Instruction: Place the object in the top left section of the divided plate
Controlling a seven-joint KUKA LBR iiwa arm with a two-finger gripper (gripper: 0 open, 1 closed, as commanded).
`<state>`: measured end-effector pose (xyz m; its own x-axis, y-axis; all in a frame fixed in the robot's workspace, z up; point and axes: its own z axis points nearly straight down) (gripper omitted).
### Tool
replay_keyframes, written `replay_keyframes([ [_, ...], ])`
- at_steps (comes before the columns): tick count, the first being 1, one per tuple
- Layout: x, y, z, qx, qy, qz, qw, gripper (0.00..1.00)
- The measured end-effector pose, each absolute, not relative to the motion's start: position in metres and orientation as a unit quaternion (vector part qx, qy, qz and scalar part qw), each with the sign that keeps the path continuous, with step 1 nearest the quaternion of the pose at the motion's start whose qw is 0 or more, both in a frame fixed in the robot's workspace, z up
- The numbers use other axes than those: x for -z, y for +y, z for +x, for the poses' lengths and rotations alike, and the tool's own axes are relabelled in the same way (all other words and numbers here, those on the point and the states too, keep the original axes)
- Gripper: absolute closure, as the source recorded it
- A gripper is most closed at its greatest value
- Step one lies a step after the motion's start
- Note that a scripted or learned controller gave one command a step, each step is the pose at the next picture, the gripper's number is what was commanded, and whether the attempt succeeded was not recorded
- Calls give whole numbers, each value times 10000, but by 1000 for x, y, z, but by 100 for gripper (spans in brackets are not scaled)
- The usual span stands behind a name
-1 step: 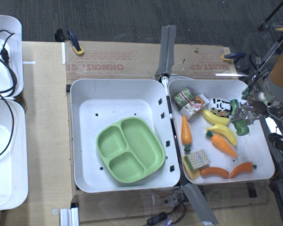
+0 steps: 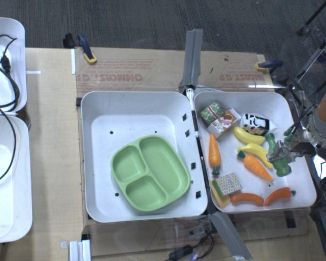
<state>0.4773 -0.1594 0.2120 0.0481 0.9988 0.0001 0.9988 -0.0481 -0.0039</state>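
Carrot (image 2: 248, 199) by right bin's near edge; my gripper (image 2: 280, 155) over its right side, fingers' state unclear; divided plate (image 2: 150, 173) lies far left.

Arm: one, entering from the right edge of the camera view, over the right rim of the right-hand bin (image 2: 301, 118). Visible portion: a sliver of orange band at the frame edge, above and to the right of that bin's right wall, with grey wrist hardware below it.

Gripper (image 2: 277, 155): two-finger, extended leftward from the wrist, low inside the right-hand bin, near its right wall, about halfway along it. Finger spacing: not discernible at this resolution.
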Motion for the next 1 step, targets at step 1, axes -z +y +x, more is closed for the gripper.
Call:
replay_keyframes([
  [1,-176,-158,477,-14,-7016,-7125,18,100],
])
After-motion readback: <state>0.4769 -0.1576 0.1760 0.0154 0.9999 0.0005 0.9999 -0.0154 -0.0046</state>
